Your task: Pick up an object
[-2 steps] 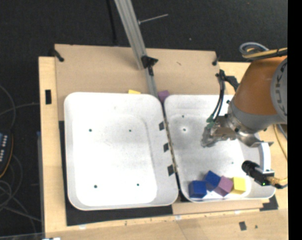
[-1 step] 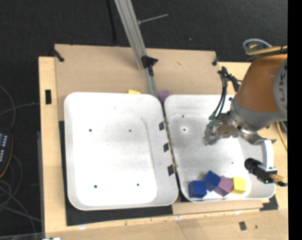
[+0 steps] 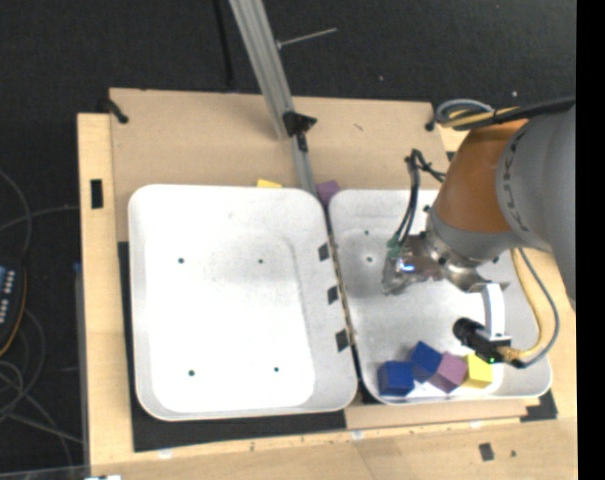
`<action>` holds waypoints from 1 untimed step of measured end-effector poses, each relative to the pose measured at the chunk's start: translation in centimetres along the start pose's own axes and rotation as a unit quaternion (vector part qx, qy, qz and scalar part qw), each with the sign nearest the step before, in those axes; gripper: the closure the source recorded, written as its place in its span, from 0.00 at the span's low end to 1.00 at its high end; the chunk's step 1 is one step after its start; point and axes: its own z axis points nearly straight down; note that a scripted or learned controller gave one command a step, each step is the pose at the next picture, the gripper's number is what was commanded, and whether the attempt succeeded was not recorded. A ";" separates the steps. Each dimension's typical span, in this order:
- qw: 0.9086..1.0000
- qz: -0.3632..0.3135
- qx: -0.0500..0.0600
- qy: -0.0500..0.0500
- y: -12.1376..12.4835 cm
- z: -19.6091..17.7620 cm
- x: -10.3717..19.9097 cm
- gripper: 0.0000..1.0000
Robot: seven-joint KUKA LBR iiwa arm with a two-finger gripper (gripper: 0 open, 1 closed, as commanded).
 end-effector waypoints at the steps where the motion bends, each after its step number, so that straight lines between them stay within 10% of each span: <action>1: 1.000 0.005 -0.004 -0.002 -0.9 -2.2 -6.7 1.00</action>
